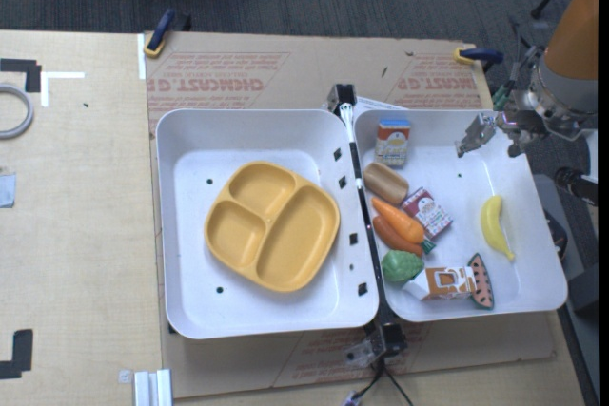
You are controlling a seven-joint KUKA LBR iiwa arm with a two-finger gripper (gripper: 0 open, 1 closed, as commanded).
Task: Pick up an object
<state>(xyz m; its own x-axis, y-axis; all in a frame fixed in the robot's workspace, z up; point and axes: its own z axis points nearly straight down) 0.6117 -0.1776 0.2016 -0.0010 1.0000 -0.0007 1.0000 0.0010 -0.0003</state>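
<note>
One banana (495, 225); one carrot (398, 223); two bins (181, 233).

The cardboard sheet (285, 71) under the bins carries red print, upside down from this view; the large line on its left half seems to read "CHEMCAST GP", with smaller lines beneath too small to read. A like print sits on its right half near the far corner, partly cut off. The small cartons (392, 141) in the right bin bear coloured labels, but their lettering is too small to read
</note>
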